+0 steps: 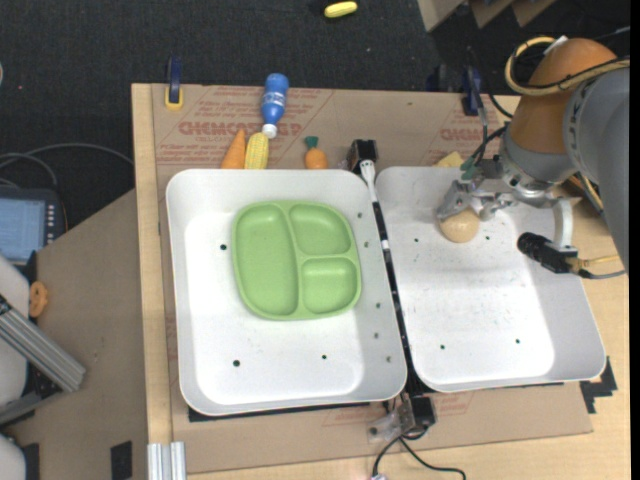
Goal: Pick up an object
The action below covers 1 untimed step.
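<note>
Smooth white bins (shallow); metal pincer touches round tan egg, grip unclear.

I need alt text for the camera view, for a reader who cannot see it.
The grey arm's two-finger gripper sits low in the right white bin, directly over a small tan egg-shaped object. The left white bin holds a green divided plastic plate.

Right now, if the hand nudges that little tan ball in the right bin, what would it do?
The tan ball looks round and smooth, so it would probably roll across the flat right bin. It seems small, likely light. The hand sits right over it; a slightly off-centre squeeze might squirt it sideways.
</note>
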### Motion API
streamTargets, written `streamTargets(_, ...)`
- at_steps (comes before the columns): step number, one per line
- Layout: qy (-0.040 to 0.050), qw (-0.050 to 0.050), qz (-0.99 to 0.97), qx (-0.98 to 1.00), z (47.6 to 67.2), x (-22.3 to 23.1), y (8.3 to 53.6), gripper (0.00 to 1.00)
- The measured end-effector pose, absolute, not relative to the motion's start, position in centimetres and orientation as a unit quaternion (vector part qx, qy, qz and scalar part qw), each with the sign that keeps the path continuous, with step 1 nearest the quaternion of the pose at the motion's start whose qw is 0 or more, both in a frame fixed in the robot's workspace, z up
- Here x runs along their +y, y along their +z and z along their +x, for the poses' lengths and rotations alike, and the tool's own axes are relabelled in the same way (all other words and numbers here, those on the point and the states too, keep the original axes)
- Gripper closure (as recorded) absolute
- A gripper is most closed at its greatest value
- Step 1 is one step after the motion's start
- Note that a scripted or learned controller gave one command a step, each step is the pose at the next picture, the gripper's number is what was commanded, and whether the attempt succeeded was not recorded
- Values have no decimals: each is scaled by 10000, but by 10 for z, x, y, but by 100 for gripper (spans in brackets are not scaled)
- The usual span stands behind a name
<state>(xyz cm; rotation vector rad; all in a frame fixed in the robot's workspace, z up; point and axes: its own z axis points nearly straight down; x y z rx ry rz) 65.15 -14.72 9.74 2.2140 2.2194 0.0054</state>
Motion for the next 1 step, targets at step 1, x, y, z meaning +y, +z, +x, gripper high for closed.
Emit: streamTargets(1,34,0,7041,7101,604,-54,191,100)
